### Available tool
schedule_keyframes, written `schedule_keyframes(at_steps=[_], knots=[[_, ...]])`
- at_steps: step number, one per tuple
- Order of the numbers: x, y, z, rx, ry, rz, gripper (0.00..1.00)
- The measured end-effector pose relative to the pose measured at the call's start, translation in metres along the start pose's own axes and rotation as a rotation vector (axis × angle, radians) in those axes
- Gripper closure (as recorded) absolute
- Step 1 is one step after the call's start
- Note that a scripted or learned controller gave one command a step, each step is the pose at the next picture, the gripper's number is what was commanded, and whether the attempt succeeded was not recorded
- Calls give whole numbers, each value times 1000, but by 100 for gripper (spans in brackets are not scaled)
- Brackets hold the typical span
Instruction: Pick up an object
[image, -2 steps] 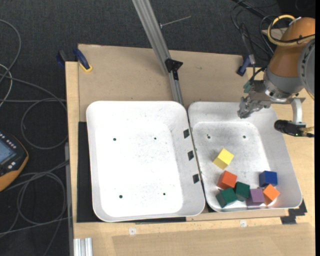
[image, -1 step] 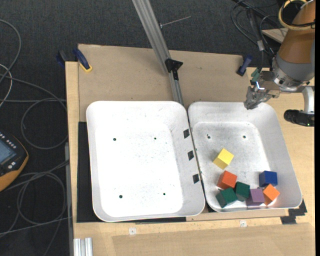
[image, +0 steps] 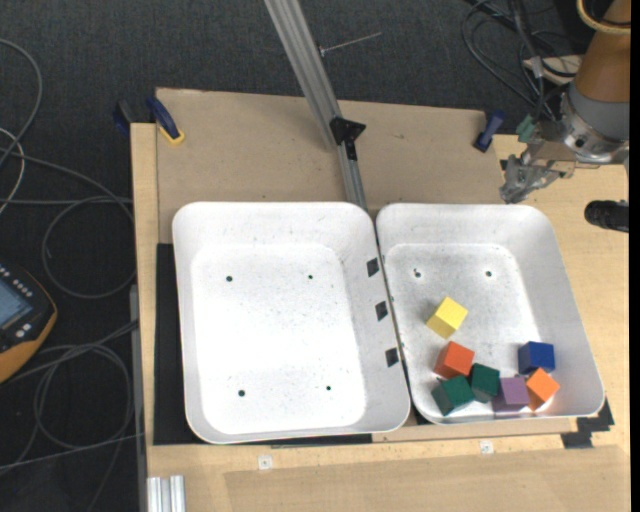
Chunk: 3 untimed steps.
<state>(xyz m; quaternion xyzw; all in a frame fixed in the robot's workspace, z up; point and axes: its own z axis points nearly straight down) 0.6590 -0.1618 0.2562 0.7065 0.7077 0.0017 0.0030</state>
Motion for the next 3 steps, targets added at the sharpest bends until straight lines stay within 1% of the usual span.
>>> schedule_keyframes(at_steps=[2,3], knots=[[105,-4,-13,7,5,-5,100],[155,-9,3,9,5,-5,100]])
